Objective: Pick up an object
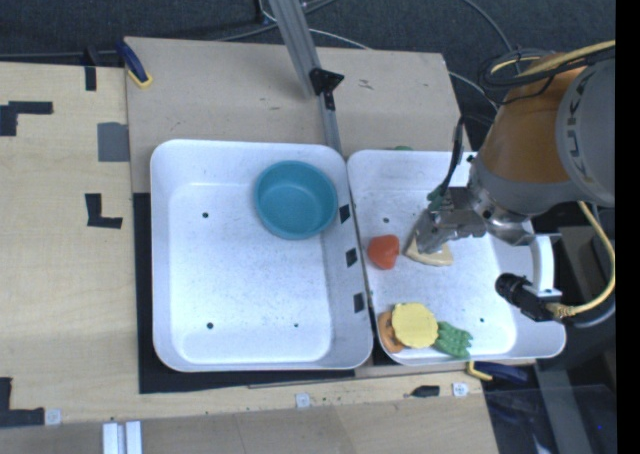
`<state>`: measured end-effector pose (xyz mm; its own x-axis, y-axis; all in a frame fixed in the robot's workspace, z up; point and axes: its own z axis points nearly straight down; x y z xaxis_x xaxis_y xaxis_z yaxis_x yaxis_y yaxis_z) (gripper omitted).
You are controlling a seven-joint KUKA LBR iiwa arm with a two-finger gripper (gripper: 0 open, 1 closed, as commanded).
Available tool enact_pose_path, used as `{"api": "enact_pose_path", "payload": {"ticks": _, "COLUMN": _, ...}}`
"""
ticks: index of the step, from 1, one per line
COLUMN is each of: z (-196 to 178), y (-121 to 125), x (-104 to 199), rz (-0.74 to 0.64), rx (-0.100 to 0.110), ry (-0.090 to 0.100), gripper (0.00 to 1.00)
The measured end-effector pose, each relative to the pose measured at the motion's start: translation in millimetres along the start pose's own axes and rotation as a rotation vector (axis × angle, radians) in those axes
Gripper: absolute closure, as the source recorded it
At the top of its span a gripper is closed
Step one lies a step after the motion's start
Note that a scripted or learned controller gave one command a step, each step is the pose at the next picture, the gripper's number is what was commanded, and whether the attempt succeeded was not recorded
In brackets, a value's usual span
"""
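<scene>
The flat pale-tan wedge-shaped piece (434, 256) lies in the right shallow white bin (500, 337), near its middle, w/ the gripper (432, 235) right on top of it. Can't tell if the gripper is released or clenched — the wrist hides that, so no saying the wedge is held.

Risks, as a guess: the piece is thin and flat, so a closing gripper may skate over it or just pinch an edge, and it drops on the lift. The small orange-red round object (383, 251) sits just beside the wedge on its left — a nudge could roll it off or jam it against the bin wall.

Further out: yellow disc (413, 324) and green leafy piece (453, 339) at the bin's near edge, well apart from the gripper. Blue round bowl (295, 199) in the left white bin (190, 272) — no issue there.
</scene>
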<state>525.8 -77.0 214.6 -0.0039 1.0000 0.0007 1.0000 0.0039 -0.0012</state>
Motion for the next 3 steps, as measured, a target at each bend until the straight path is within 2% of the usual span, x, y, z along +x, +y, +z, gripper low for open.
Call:
{"api": "enact_pose_path", "payload": {"ticks": 1, "z": -12.5, "y": -11.1, "x": 52.5, "rz": -0.001, "rx": -0.002, "ry": 0.0, "gripper": 1.0}}
{"api": "enact_pose_path", "payload": {"ticks": 3, "z": -17.3, "y": -11.7, "x": 156.2, "rz": -0.002, "rx": 0.0, "ry": 0.0, "gripper": 1.0}}
